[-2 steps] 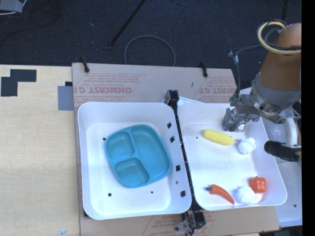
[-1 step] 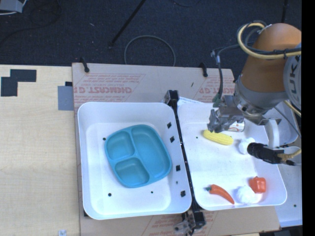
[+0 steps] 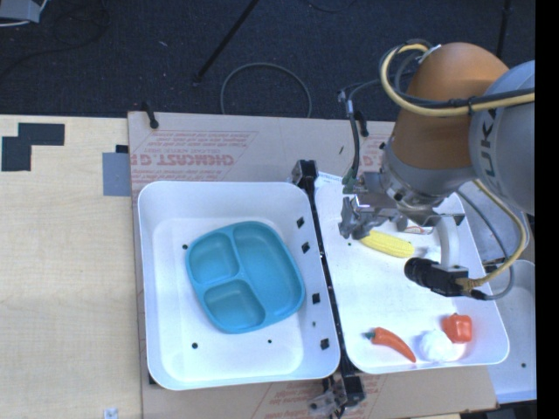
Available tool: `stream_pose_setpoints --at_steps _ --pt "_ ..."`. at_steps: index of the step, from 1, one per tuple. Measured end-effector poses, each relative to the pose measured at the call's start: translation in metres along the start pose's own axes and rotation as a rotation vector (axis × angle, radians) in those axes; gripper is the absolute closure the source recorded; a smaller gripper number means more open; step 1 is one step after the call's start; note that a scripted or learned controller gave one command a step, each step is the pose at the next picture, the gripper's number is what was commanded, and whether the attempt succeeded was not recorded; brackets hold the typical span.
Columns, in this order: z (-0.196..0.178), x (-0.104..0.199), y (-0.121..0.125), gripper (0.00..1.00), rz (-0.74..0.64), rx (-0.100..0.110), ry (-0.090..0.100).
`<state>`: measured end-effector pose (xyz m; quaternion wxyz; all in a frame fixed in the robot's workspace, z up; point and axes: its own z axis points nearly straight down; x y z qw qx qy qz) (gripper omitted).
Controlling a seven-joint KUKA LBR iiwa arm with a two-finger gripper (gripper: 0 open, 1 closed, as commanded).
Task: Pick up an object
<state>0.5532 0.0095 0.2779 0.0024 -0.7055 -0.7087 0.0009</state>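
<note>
The gripper (image 3: pixel 353 219) is seen at the right bin's (image 3: pixel 489 353) 11 o'clock, beside the corn cob (image 3: pixel 388 243); its finger state cannot be told

two bins side by side on the desk (image 3: pixel 61 260), touching along the middle. the left bin (image 3: pixel 166 208) has a divided plate (image 3: pixel 244 275) lying in it, roughly centred. the right bin (image 3: pixel 367 356) holds a corn cob (image 3: pixel 388 244) toward the back, just under the arm (image 3: pixel 454 112), which comes in from the right and hangs over that bin's back half. the pincer (image 3: pixel 354 221) is down just left of the corn. along the front edge: a chili pepper (image 3: pixel 392 343), then a round ball (image 3: pixel 439 346) to its right, with a small pepper (image 3: pixel 457 326) touching the ball from behind.
</note>
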Motion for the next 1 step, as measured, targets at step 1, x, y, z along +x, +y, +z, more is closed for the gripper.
stream_pose_setpoints --at_steps 1 --pt "0.0219 0.0462 -0.0076 1.00 0.002 0.001 -0.002"
